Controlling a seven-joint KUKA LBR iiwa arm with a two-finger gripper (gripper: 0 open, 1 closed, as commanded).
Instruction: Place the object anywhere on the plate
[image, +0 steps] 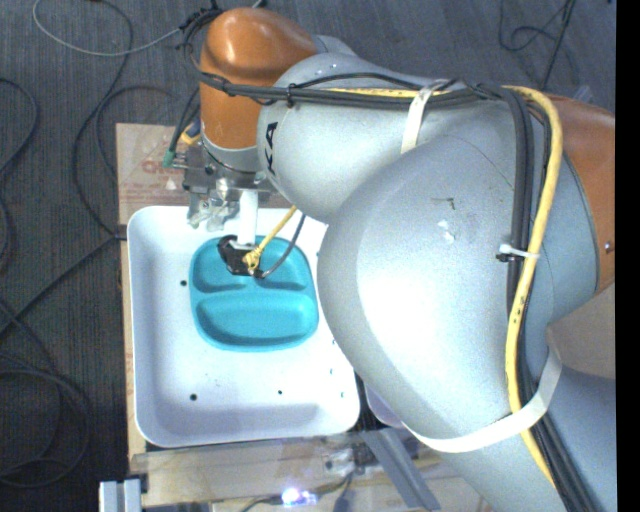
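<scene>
The plate (255, 312) is teal, the bin (160, 340) white, the arm (440, 260) grey with an orange band (240, 60); the bench (140, 150) is pale brown, perhaps with faded red print

Smooth teal plastic plate (255, 310), glossy white plastic bin (160, 340), pale wooden bench (140, 160), satin grey arm shell (440, 260).

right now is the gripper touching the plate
Cannot tell. In the camera view the gripper sits right by the upper edge of the plate, but the slanted look down shows neither contact nor a gap plainly.
</scene>
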